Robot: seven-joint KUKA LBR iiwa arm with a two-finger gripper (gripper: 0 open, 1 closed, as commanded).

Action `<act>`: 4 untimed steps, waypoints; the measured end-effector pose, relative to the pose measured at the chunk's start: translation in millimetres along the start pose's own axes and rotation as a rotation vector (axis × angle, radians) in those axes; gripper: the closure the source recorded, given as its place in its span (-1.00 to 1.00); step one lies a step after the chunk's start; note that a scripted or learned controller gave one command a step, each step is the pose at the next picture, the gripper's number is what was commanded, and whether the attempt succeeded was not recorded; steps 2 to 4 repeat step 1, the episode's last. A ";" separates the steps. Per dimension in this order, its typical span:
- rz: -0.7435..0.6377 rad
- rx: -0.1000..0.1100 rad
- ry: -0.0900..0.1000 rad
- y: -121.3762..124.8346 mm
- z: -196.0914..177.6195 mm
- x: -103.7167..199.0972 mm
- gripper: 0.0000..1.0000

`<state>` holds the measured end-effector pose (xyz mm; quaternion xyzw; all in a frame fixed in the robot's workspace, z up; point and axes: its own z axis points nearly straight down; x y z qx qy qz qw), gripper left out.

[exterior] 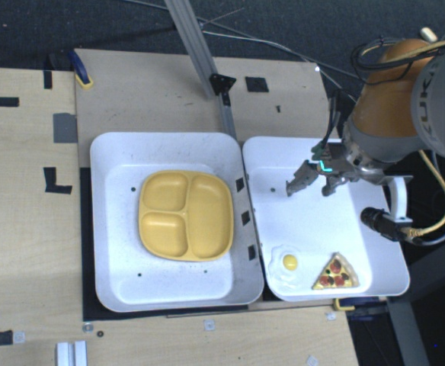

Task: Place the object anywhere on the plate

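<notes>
A yellow plate [185, 214] with three compartments lies in the left white bin [116, 166]. In the right bin [283, 152], a fried egg [286, 264] and a pizza slice [335, 274] rest near the front edge. My gripper [312, 184] hovers over the upper middle of the right bin, its two dark fingers spread apart with nothing between them. It is well behind the egg and the pizza slice and to the right of the plate.
A grey metal post [196, 40] slants up from between the bins at the back. Cables trail from the arm on the right. A raised divider edge [245, 204] separates the two bins.
</notes>
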<state>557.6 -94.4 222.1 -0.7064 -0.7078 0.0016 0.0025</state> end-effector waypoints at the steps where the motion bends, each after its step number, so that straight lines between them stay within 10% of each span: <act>1: 0.000 -0.003 0.000 0.9 -1.3 0.0 -1.00; 4: 0.000 -0.003 0.000 0.9 -1.3 0.0 -1.00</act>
